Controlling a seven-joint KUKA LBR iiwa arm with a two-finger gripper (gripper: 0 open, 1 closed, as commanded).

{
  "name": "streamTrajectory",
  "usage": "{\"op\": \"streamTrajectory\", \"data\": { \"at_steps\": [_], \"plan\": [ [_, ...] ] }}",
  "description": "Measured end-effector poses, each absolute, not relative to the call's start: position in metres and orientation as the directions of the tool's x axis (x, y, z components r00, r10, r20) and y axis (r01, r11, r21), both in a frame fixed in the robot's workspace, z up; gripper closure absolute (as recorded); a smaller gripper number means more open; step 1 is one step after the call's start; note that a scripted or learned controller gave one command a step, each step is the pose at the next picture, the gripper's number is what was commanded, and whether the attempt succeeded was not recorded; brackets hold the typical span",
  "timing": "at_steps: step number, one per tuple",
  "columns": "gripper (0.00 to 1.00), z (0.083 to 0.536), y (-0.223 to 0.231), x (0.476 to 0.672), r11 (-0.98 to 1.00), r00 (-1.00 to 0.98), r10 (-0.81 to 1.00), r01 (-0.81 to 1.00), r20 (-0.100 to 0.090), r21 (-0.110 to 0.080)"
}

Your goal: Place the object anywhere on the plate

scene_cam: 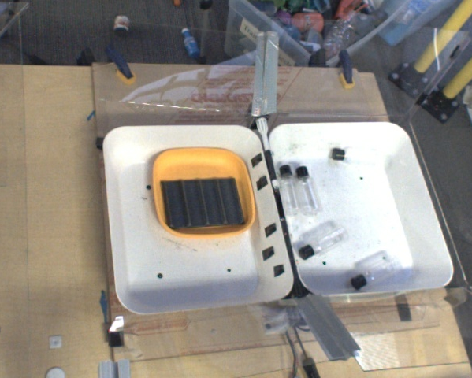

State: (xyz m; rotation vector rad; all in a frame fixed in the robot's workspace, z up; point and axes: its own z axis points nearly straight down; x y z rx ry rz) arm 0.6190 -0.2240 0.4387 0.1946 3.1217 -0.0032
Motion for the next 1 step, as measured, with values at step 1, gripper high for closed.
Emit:
{"op": "streamTrajectory", "data": {
  "at_steps": [1],
  "plan": [
    [1.00, 0.4525, -0.2256, 0.6198, 0.992, -0.991, 0.129, 0.129, -0.028, -0.002]
  ]
}}
